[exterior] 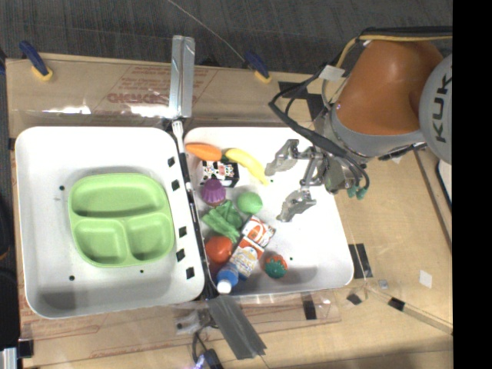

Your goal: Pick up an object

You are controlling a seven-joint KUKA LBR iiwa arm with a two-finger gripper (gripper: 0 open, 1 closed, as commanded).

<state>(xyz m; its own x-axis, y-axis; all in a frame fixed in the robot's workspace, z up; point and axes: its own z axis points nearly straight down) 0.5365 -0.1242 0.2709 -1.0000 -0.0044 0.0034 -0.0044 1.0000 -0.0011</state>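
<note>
The metal gripper hangs spread, grasping nothing, right of a curved yellow banana in the glossy right bin (cardboard-covered bench).

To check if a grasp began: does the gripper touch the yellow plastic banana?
Apart. In the camera view, bare white floor of the right bin shows between the open gripper and the banana.

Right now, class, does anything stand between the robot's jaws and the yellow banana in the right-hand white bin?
Nothing visible does. The open gripper hangs over bare floor of the right-hand white bin, and the yellow banana lies just to its left in the picture, with bare bin floor between them.
</note>
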